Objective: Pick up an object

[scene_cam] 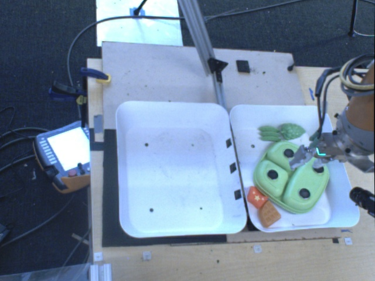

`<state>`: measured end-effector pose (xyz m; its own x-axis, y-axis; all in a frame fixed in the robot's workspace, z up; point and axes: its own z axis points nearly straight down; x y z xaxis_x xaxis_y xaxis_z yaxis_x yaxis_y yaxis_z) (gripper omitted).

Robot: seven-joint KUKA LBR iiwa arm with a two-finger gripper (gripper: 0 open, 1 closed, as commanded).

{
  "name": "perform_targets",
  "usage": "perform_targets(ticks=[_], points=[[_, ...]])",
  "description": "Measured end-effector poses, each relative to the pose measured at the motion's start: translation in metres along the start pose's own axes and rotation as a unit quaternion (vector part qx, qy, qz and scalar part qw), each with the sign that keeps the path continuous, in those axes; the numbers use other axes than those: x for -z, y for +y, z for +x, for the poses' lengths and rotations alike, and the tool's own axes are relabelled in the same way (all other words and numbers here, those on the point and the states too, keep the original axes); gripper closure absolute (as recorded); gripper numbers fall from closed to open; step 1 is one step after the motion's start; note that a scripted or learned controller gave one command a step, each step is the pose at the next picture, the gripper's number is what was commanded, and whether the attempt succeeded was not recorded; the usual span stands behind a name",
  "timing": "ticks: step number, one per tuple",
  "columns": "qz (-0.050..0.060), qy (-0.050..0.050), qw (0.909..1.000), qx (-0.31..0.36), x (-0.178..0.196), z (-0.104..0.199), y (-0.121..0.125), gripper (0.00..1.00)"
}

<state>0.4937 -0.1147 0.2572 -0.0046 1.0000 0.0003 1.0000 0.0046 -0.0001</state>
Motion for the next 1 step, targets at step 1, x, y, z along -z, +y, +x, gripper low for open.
perform_targets(ticks=[1], points=[[-0.001, 0.0, 1.0, 0.0, 0.0009, -0.0001, 0.0006, 0.0]])
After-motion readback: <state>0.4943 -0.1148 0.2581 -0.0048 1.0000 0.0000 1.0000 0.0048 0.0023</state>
